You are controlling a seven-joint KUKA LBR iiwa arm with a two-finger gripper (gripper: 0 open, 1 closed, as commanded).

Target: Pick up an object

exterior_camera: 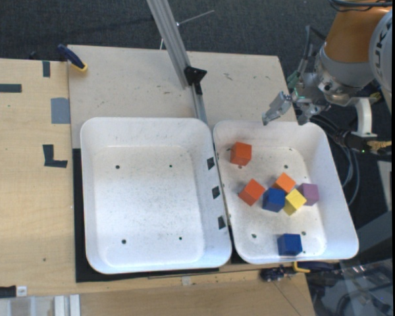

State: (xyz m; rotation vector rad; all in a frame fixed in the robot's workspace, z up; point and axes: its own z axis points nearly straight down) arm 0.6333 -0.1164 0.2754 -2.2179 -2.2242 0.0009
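Observation:
The right bin [336, 196] holds several small blocks. An orange cube [241, 153] sits alone near its back left. A cluster lies in the middle: an orange block [252, 191], a blue block [273, 199], a smaller orange block [285, 182], a yellow block [294, 201] and a purple block [309, 192]. Another blue cube [289, 243] rests near the front edge. My gripper [289, 109] hangs above the bin's back rim, open, with nothing between its fingers.
The left bin [95, 176] stands beside the right one. A slanted metal pole [171, 31] runs down to the gap between the bins. Cables lie to the right of the bench. A blue and yellow tool [72, 58] lies at the back left.

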